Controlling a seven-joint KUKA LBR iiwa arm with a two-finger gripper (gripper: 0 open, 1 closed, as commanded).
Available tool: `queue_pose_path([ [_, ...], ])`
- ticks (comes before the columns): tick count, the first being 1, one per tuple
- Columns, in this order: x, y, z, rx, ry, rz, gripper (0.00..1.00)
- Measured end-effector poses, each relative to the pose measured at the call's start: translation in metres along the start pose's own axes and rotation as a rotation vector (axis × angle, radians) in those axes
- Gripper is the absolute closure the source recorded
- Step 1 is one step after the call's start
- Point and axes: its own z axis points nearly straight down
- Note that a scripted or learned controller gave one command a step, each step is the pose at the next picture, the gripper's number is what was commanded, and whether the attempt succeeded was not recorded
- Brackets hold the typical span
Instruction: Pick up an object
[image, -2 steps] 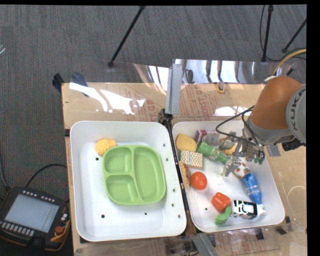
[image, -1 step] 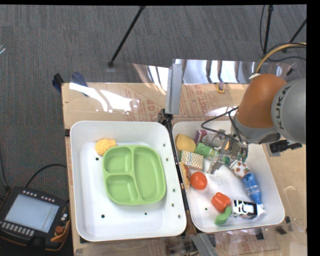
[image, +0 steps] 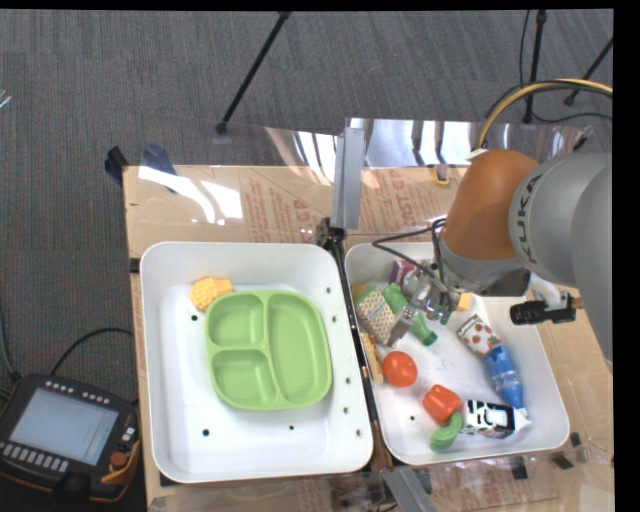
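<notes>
A: In the right bin (image: 556, 395), where's the gripper (image: 418, 305)?

B: Low over the bin's upper left part, among the clutter. It sits just above a green bottle (image: 413, 312) and beside a checkered packet (image: 377, 312).

A: Jaws?

B: Can't tell how far apart they are, or whether anything is between them.

A: What else is there?

B: A tomato (image: 399, 369), an orange pepper (image: 441, 402), a blue bottle (image: 505, 375). The left bin (image: 170, 400) holds 1 green plate (image: 267, 349) and a corn piece (image: 209, 292).
</notes>
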Motion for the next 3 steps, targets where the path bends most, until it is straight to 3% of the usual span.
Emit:
queue_pose_path([
  [1,-0.002,-0.041,0.000,-0.001,-0.001,-0.116,0.00],
  [2,0.005,0.003,-0.001,0.001,-0.006,0.147,0.00],
  [3,0.015,-0.082,0.000,0.001,-0.002,0.093,0.00],
])
